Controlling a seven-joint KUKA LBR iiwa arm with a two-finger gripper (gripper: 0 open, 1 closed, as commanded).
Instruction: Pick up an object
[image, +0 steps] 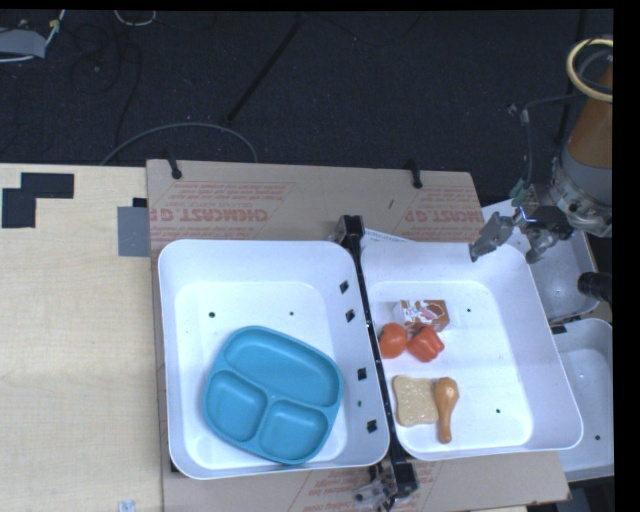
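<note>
You see the gripper (513, 236) at the upper right of the frame, above the far right corner of the right bin (560, 400). Its two fingers stand spread apart and nothing is between them, so it carries no object yet.

The objects to choose from lie in the middle of the right bin. A small brown packet (424, 313) is nearest the top; just below it a red tomato-like piece (393, 341) and an orange-red piece (426, 345) touch each other. Lower in the frame a slice of toy bread (413, 400) lies flat, with a tan drumstick-shaped piece (445, 404) against its right side.

I judge all of these light, stiff plastic toys, a little slippery. The drumstick looks the easiest: take it across its narrow shaft. The round pieces may roll out from the fingers, and the bread lies too flat.

In the left bin (180, 300) a blue divided plate (272, 394) lies; it is wide, so only its rim offers a hold.
</note>
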